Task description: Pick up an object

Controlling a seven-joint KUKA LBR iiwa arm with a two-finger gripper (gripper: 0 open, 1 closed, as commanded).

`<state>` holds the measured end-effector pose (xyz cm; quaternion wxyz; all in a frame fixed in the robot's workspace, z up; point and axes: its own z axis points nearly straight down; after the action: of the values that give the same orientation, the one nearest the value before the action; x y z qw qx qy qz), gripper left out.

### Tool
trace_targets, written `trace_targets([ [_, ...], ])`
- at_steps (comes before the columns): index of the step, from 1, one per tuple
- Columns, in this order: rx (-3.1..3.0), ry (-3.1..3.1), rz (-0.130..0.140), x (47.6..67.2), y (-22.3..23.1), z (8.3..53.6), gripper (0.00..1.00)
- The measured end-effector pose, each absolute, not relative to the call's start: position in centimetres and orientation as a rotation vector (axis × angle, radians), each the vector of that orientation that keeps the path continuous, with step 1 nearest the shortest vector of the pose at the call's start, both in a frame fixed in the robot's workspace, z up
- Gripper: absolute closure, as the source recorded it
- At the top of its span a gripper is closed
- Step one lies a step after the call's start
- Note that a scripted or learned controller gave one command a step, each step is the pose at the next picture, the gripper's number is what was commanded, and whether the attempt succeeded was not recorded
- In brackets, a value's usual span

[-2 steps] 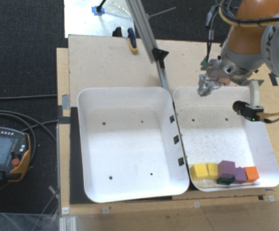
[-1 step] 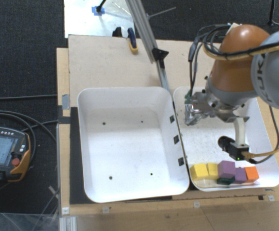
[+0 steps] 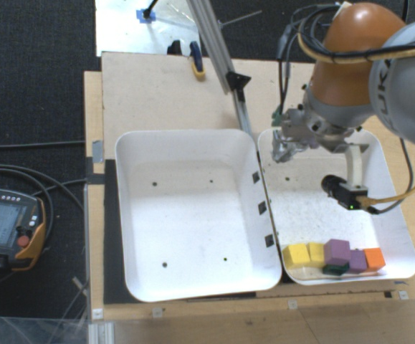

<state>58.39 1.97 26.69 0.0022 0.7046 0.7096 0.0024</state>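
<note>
Since the blocks (image 3: pixel 334 256) are small, rigid and look light, a pinch across two flat opposite faces should hold; they lie packed together well below the pincer (image 3: pixel 282 151), along the right bin's (image 3: pixel 397 192) near wall, so an outer block such as the orange one (image 3: pixel 374 258) is easiest. Pincer state: cannot tell. Letters on the arm (image 3: pixel 408 84) are partly visible, not readable

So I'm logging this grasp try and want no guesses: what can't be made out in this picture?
- Gripper, camera view: blurred and partly under the wrist; finger state unclear.
- Dark green block: mostly hidden behind the purple blocks.
- Right bin: far corner covered by the arm.
</note>
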Motion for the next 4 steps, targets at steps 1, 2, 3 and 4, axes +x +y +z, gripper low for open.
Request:
trace_targets([
  [1,2.227,2.214,-0.005,57.4,-4.7,23.7,1.00],
  [2,2.223,2.220,-0.002,55.8,-6.5,22.3,1.00],
  [3,2.223,2.220,-0.001,53.9,-8.0,21.7,1.00],
  [4,2.220,2.221,0.002,54.0,-7.9,21.8,0.00],
])
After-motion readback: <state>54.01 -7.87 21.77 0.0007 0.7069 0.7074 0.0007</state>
